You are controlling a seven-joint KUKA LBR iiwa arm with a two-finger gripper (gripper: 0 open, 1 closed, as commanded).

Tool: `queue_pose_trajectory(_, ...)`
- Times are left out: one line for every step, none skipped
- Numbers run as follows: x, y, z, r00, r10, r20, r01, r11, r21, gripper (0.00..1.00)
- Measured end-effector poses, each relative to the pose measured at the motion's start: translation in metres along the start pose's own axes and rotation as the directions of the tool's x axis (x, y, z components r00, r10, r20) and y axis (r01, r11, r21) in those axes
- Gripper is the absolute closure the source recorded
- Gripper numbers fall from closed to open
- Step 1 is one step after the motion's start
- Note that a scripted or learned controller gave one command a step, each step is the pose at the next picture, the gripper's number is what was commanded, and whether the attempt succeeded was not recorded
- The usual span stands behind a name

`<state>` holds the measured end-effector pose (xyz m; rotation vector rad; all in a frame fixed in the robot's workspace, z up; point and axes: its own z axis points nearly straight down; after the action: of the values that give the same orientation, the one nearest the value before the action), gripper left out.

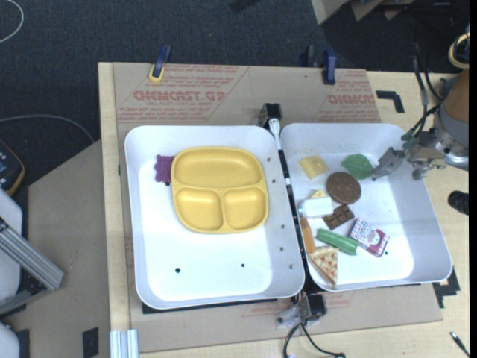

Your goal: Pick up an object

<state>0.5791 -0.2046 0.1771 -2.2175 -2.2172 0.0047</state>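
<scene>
- Camera view: the gripper (400, 164) hangs over the upper right part of the right bin (428, 222). Its two fingers stand spread apart, one pointing toward the bin's middle and one back toward the arm, with nothing between them.
- The nearest candidates lie just to the gripper's left: a green block (358, 165), and below that a brown round disc (343, 188). A pale yellow wedge (313, 167) sits farther left, past the block.
- Below and left of the gripper, well apart from it, the pieces crowd together: a dark brown bar (338, 217), a green stick (337, 240), a pink-and-white packet (369, 238) and a pizza slice (325, 262).
- My judgement: the green block is the best target, being closest and raised enough for the fingers to straddle. Centre over it before descending, and keep the inner finger off the disc beside it.
- The flat disc and slice would likely slip from a pinch.
- Far to the left, the left bin (149, 200) holds a yellow divided plate (220, 189) with a purple piece (163, 168) touching its edge.
</scene>
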Motion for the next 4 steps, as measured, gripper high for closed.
queue_pose_trajectory(0.001, 0.000, 0.064, 1.000, 0.000, -0.001, 0.000, 1.000, 0.001, 0.00)
queue_pose_trajectory(0.001, 0.002, 0.091, 1.000, 0.000, 0.001, 0.000, 1.000, -0.007, 0.00)
queue_pose_trajectory(0.001, 0.004, 0.077, 1.000, -0.001, 0.003, 0.001, 1.000, -0.015, 1.00)
queue_pose_trajectory(-0.005, 0.010, 0.015, 1.000, -0.001, 0.006, 0.001, 1.000, -0.015, 1.00)
